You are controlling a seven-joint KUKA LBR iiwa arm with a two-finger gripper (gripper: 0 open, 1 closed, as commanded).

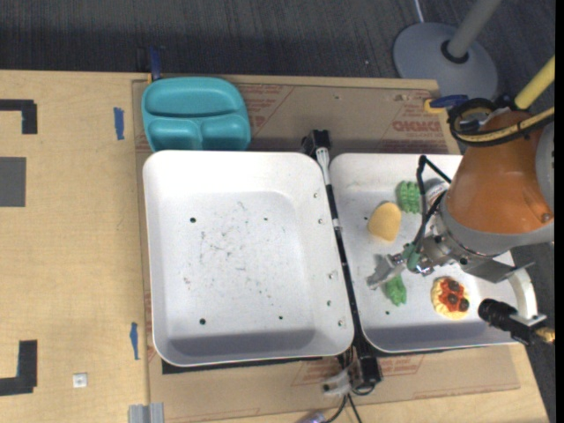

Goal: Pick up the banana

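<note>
A single fixed camera looks down at a slant from above the bench, taking in both white bins from moderately close.

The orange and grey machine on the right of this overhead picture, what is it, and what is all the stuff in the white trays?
That is a robot arm, seen by one camera fixed above the bench and looking down at a slant. The arm reaches in from the right, and at its tip is a small two-finger gripper for picking things up.

Two shallow white bins sit side by side. The left bin shows scuff marks. The right bin holds toy food: a yellowish rounded piece, a green leafy piece, another green piece just below the gripper, and a small pizza slice with red toppings. Behind the bins lies a teal divided tray.

I cannot tell whether the gripper holds anything.
</note>
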